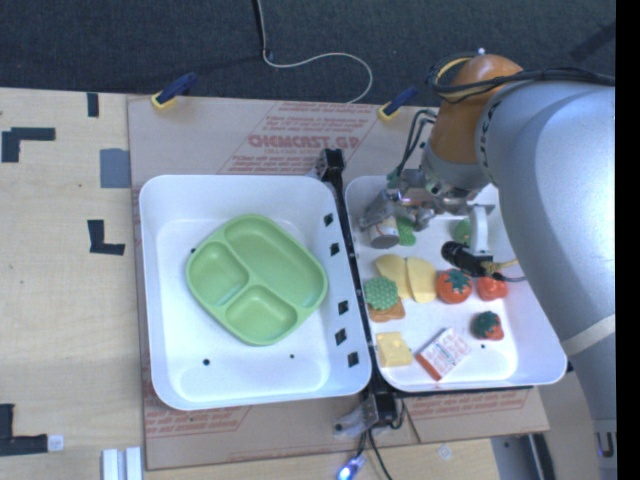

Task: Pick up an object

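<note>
just beside the gripper (383,226), on the side the arm comes in from, sits a small green piece (405,234), so close i can't tell if they touch. the gripper is low in the far corner of the right bin (530,368), up against the divider. can't tell from this angle whether it's open or closed, and i see nothing held in it.

every other candidate lies on the gripper's near side, toward the bin's front. two yellow slices (408,276) come first, side by side, their long axes running away from the gripper. a green-topped toast (382,296) touches them further along the divider. a tomato (455,286) sits out toward the arm side. a yellow block (393,349) and a red-white packet (443,353) are well apart at the front. a green divided plate (257,278) is across the divider in the left bin (160,198).

my guess: the green piece is the likely target and needs only a slight sideways shift. the slices would want a grip across their short width.
</note>
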`<action>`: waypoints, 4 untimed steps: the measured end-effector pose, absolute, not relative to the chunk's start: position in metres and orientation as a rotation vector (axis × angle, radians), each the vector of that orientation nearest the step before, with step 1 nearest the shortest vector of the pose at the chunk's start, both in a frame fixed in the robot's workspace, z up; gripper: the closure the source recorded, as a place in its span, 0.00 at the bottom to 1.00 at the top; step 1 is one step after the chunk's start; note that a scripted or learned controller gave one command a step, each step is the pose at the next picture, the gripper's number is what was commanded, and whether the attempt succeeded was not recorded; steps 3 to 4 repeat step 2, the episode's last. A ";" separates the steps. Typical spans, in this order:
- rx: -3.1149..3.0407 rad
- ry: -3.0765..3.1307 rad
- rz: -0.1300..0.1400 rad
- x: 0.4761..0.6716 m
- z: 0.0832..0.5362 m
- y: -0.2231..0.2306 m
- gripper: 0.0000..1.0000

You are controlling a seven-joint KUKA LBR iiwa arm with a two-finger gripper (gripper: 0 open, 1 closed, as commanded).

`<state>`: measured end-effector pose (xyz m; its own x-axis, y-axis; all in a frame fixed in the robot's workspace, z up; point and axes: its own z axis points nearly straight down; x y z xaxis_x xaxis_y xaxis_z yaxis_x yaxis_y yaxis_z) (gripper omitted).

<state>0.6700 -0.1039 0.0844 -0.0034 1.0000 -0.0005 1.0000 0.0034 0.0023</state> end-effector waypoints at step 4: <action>2.211 2.226 0.011 0.670 0.191 -0.054 1.00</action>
